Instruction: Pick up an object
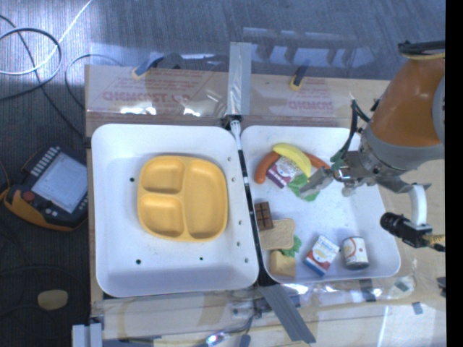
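Observation:
My gripper (312, 185) reaches in from the right, low over the upper middle of the right bin (376, 223). Its tip sits beside a small white and red packet (285, 172) and over a green leafy piece (309, 194). A yellow banana (291, 154) and an orange carrot-like piece (266, 167) lie just left of the tip. Nothing is visibly held. Further down the bin lie a chocolate bar (263, 215), a tan cracker (278, 233), a cheese wedge (283, 265), a small carton (322, 254) and a can (354, 252).
The left bin (116, 259) holds a yellow divided plate (182, 197). The arm's grey and orange body (409, 121) overhangs the right bin's upper right corner. A black fitting (405, 228) juts out at the bin's right rim. A pendant (51, 188) lies on the floor at left.

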Action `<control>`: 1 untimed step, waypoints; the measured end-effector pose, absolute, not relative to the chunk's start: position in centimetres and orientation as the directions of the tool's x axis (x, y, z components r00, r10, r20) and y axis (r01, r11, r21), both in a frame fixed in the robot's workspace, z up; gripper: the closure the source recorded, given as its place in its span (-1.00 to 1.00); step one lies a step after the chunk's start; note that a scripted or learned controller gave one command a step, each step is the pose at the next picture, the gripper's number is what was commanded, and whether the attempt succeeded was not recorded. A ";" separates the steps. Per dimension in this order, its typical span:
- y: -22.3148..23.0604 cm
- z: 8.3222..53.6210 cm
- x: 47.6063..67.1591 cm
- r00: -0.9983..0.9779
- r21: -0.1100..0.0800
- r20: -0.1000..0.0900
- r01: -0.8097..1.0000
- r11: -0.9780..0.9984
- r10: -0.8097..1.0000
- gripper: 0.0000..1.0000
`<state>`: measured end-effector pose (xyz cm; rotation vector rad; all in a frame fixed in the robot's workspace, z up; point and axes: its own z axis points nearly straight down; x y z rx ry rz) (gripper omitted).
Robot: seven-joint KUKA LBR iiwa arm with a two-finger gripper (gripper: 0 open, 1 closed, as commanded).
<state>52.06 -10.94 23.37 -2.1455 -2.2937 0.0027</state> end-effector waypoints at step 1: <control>-12.0 23.4 52.1 0.058 -0.002 0.001 0.998 -0.058 0.998 -1.00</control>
